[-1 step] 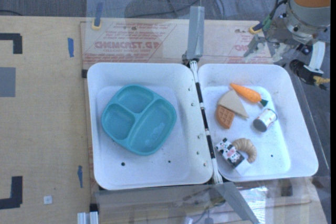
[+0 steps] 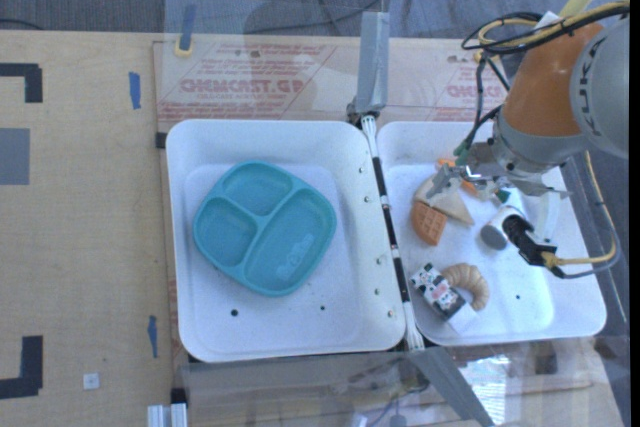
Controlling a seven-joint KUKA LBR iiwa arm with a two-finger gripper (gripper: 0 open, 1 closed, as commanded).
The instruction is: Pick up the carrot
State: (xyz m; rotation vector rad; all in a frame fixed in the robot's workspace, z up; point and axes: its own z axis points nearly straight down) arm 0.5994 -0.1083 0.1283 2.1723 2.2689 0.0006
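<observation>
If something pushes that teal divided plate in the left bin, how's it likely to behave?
The teal plate looks moulded and rigid, so it probably keeps its shape. It lies flat and low on the left bin with its smooth floor, so it likely slides rather than tips. Its thin rim may be awkward to pinch.

I see two white bins side by side. The left bin (image 2: 190, 315) holds a teal divided plate (image 2: 265, 227). In the right bin (image 2: 580, 310) the gripper (image 2: 470, 177) sits low at the back, near a tan wedge (image 2: 455, 205) and a waffle piece (image 2: 428, 222). A croissant (image 2: 470, 282) lies toward the front, beside a small black-and-white box (image 2: 435, 292). The arm (image 2: 555, 100) comes in from my right.
</observation>
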